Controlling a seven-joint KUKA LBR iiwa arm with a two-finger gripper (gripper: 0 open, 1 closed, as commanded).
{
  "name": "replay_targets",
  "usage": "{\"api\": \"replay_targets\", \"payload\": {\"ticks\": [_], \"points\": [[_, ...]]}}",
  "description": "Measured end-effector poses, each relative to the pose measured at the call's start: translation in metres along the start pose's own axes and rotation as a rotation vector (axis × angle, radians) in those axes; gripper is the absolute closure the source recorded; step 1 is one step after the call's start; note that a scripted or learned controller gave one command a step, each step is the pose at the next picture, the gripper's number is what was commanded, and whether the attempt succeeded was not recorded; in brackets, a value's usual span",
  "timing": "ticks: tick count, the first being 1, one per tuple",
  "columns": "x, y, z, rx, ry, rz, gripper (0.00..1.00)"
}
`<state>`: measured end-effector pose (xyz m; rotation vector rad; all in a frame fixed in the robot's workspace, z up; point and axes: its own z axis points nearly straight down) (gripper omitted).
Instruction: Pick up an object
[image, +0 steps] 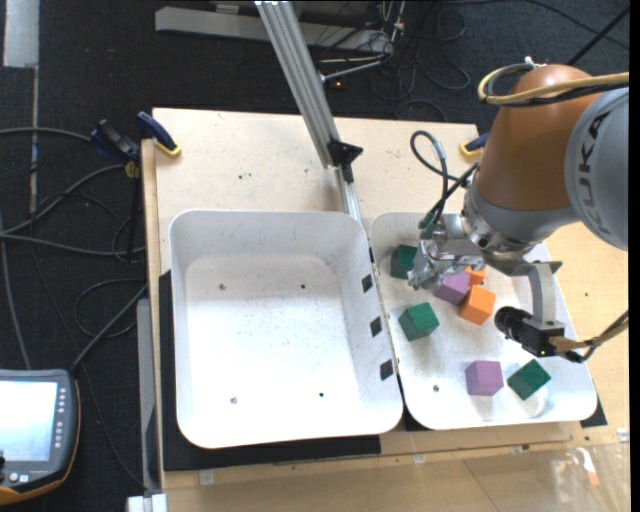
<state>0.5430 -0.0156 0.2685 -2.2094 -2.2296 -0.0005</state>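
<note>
Over the right white plastic bin (570, 400), the grey arm's two-finger gripper (432, 268) hangs low among small cubes. Its fingers point down beside a purple cube (453, 288); whether they are spread or closed, or grip anything, cannot be told from this angle. Just right of the purple cube lies an orange cube (478, 304). A dark green cube (403, 261) sits left of the gripper, a brighter green cube (419, 320) below it. Nearer the front edge rest a second purple cube (484, 377) and another green cube (528, 379). Alongside sits the left white bin (270, 330) on the pale tabletop (250, 160).
</note>
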Motion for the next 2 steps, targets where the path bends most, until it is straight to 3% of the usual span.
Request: {"api": "replay_targets", "payload": {"ticks": [2], "points": [[0.091,-0.03,0.027,0.002,-0.001,0.002,1.0]]}}
